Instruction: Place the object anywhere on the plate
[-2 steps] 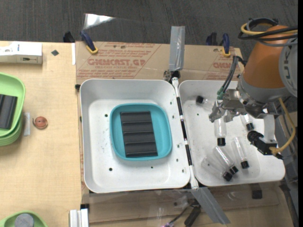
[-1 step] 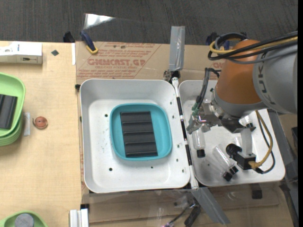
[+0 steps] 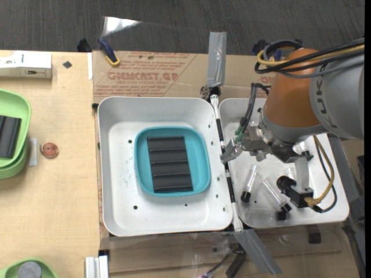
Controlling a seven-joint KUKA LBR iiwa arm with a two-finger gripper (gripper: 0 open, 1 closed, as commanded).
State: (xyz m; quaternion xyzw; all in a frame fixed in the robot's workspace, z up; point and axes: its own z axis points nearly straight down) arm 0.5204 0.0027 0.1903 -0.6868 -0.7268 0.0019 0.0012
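Note:
A teal square plate (image 3: 141,155) sits in the middle of the left white bin (image 3: 116,126). A black ridged block (image 3: 169,164) lies flat on the plate, filling most of its floor. My gripper (image 3: 255,146) hangs over the right white bin (image 3: 330,210), near that bin's left wall, mostly hidden under the orange and grey wrist. Two clear tubes with black caps lie on the right bin's floor, one (image 3: 249,185) just below the gripper and one (image 3: 272,194) to its right. I see nothing between the gripper and the tubes touching.
The rim between the two bins (image 3: 223,155) runs just left of the gripper. On the wooden bench to the left stand a green dish stack (image 3: 17,155), a small orange disc (image 3: 49,150) and a white box (image 3: 23,65). Cardboard (image 3: 151,71) lies behind the bins.

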